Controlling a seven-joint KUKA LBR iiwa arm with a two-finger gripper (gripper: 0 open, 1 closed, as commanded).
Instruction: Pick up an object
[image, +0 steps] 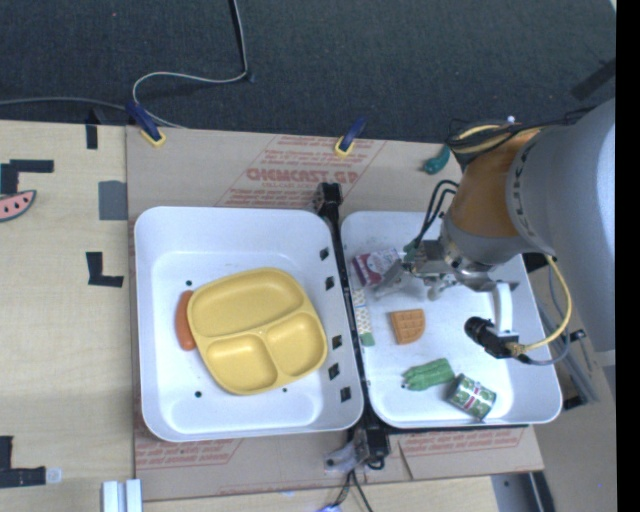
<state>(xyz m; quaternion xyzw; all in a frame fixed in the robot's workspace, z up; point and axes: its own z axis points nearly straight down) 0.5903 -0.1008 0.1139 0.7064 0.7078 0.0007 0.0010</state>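
Overhead view of the two-bin bench. The arm (540, 200) enters from the right and hangs over the right bin (530, 395). Its gripper (395, 277) sits low at that bin's upper left, the fingers (386, 284) reaching toward a crumpled maroon-and-white wrapper (372, 266) that lies against the divider. The tips appear narrowly parted and nothing is seen between them — whether they touch the wrapper cannot be told.

Other candidates, all placed relative to the wrapper: a tan waffle-shaped toy (406, 325) just below and right; a green pickle-like piece (429, 374) further down; a small green-labelled can (471, 395) beyond that, near the bin's lower edge. A speckled strip (362, 320) lies along the divider just beneath the wrapper. The left bin (160, 400) holds a yellow divided plate (258, 328) with an orange object (184, 320) tucked at its far side.

Likely failure modes — the thin, loose wrapper may slip or crumple out of a pinch, and its position hard against the divider leaves one finger little room, so the tips could strike the wall instead.
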